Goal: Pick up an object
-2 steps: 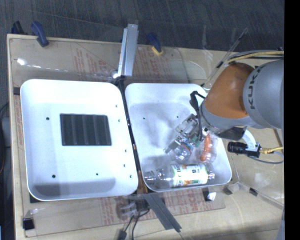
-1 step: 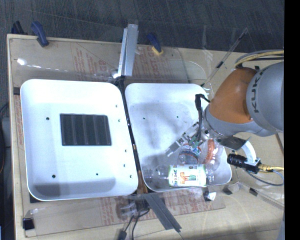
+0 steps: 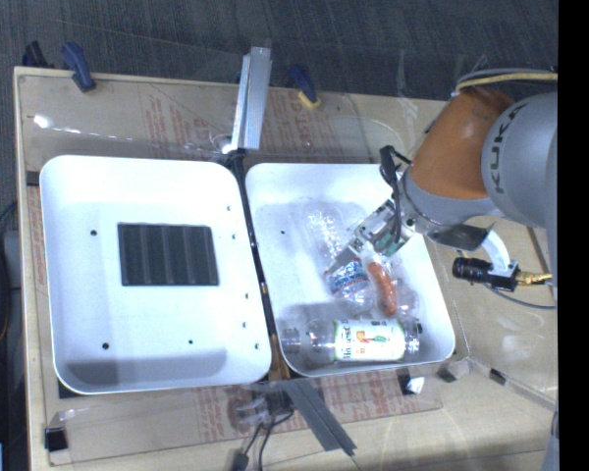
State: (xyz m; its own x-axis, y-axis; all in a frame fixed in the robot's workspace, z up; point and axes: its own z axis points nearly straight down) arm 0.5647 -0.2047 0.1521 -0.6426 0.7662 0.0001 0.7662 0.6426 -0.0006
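Near the right bin's (image 3: 265, 263) right wall lies an orange sausage (image 3: 383, 285), long axis running toward the near edge, just below the gripper (image 3: 381, 232). A small bottle (image 3: 347, 276) lies beside it. Whether the jaws are open cannot be told.

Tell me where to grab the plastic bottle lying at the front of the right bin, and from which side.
Grip the bottle across its labelled middle, coming straight down from above. It lies on its side along the right bin's front wall, so the pincer probably fits best with fingers straddling its width; the orange sausage-like item sits just behind it.
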